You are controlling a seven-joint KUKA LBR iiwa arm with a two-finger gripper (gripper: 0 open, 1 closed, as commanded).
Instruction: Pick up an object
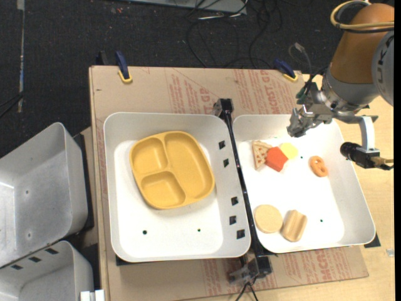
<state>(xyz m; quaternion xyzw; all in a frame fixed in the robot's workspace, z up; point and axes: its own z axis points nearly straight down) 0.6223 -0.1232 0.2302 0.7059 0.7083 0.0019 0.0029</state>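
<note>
On dark carpet, cardboard-topped bench [163, 89] bearing two white bins [119, 187]; gripper [297, 128] above right bin, closure untellable.

A yellow divided plate [171, 168] sits in the left bin [119, 231]. The gripper [297, 129] hangs at upper right (above small food pieces).

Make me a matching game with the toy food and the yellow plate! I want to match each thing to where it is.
Things:
1. divided yellow plate
2. small orange ring
3. round tan cookie
4. red block

Places:
A. right bin, near its front edge, beside a tan bread-like piece
B. left bin
C. right bin, touching a yellow piece
D. right bin, alone toward its right side

Pairs: 1-B, 2-D, 3-A, 4-C
</note>
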